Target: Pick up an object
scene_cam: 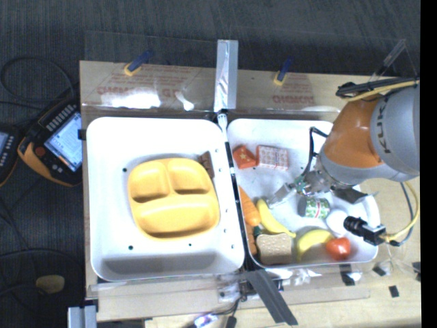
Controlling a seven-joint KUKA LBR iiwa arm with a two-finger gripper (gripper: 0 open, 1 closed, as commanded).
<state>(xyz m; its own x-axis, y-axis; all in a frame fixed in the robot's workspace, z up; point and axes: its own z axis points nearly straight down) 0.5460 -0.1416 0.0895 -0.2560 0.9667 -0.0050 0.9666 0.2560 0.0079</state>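
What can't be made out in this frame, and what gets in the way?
- Gripper: finger state unreadable in the camera view; small, blurred, under the wrist.
- Small can: label too small to read, partly covered by the gripper.
- Dark item behind the yellow tray in the left bin: mostly hidden by the tray.
- Right bin: far right corner covered by the arm.

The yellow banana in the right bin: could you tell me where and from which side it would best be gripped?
Probably grip the banana across its narrow middle, coming straight down from above. It lies flat and curved, running diagonally; the carrot flanks its left and the bread slice sits at its lower end, so fingers should close across the width, not the ends.
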